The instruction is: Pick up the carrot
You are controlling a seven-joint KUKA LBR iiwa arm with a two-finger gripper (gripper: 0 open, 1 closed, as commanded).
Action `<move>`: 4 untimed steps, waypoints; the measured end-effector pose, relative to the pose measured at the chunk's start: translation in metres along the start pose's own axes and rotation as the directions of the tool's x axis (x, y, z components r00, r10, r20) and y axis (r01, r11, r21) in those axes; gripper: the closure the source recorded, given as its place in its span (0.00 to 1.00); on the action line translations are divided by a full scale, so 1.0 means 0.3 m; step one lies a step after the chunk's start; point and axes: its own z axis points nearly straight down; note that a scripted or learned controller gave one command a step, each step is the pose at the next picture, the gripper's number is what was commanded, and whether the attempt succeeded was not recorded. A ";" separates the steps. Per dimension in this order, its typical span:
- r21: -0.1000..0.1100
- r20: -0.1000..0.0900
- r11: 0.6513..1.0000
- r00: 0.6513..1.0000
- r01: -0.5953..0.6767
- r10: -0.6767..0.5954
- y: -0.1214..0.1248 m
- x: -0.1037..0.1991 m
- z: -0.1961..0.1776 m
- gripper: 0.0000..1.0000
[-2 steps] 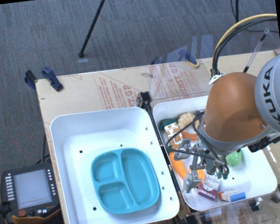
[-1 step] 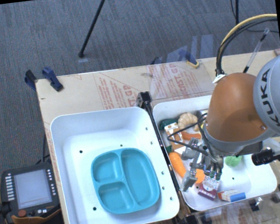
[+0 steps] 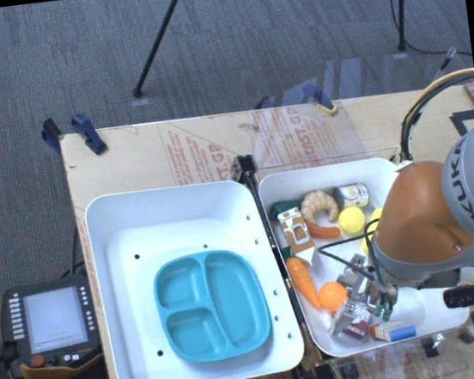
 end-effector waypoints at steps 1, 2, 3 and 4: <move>-0.003 0.001 0.991 0.991 -0.132 0.132 0.085 -0.032 -0.005 0.00; 0.000 -0.005 0.918 0.918 -0.397 0.397 0.030 0.030 -0.002 0.00; -0.002 0.000 0.807 0.807 -0.590 0.590 0.113 -0.120 -0.006 0.00; 0.002 -0.002 0.670 0.670 -0.743 0.743 0.002 0.011 -0.003 0.00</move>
